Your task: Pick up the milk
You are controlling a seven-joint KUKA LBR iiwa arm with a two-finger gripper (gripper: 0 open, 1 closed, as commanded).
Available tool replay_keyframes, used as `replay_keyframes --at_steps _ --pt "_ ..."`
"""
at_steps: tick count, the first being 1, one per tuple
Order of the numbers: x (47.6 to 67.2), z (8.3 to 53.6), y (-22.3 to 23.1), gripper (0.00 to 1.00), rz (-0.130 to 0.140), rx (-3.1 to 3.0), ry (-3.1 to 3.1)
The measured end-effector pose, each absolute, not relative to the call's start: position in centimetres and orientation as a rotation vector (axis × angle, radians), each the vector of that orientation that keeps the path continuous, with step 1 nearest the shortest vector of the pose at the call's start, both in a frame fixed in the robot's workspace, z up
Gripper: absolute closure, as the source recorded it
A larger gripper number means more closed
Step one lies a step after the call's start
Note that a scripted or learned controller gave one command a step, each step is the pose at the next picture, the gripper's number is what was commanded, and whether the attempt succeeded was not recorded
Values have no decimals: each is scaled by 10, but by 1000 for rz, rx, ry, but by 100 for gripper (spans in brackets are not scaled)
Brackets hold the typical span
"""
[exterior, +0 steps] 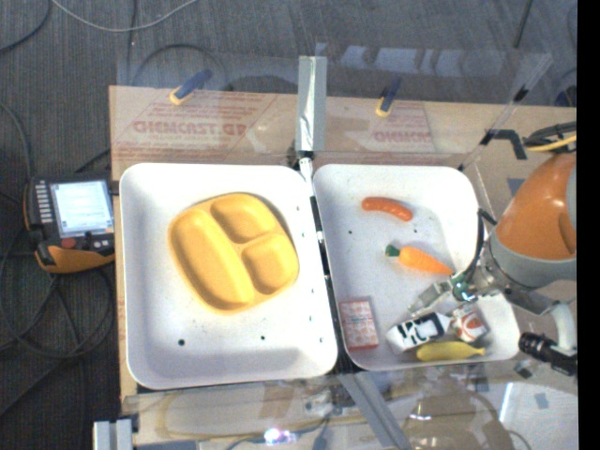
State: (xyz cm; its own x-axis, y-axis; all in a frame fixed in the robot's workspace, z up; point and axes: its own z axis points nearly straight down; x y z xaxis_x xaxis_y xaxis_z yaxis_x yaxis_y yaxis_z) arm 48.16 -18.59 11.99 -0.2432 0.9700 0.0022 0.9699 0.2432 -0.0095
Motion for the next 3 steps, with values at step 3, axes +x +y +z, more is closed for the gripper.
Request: replay_keyframes --at_steps 3 --pt "488 89 -153 0 -14 -2185 -2259"
